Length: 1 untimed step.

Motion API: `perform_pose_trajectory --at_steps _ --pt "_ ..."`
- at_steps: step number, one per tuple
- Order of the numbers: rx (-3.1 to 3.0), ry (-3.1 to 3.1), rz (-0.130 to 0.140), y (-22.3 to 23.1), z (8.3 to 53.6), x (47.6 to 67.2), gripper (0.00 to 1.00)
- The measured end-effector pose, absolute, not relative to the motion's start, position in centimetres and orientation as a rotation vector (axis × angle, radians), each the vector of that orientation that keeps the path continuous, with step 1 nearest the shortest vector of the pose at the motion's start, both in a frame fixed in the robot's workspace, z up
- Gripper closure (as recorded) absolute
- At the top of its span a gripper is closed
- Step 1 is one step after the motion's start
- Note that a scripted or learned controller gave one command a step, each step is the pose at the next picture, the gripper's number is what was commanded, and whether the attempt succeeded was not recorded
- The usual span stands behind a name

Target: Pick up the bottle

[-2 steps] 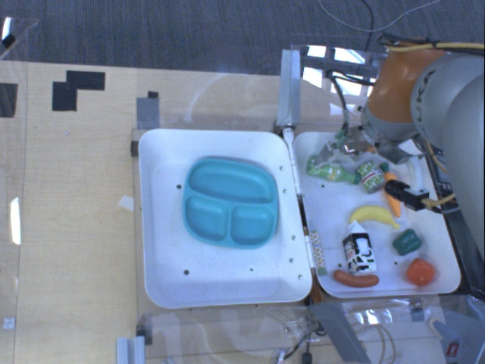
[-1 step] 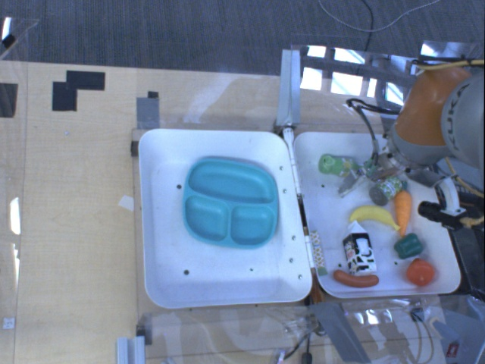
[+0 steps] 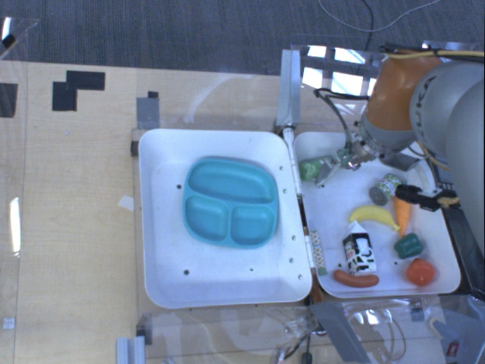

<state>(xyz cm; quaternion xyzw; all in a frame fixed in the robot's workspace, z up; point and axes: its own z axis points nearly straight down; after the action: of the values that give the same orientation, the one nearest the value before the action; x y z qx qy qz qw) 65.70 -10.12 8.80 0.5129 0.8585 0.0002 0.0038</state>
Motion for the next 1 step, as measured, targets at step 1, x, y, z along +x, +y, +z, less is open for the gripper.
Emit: perform_pose_trajectory --at_steps 1 --pt "1.607 2.691 0.001 -10.12 8.80 65.71 0.00"
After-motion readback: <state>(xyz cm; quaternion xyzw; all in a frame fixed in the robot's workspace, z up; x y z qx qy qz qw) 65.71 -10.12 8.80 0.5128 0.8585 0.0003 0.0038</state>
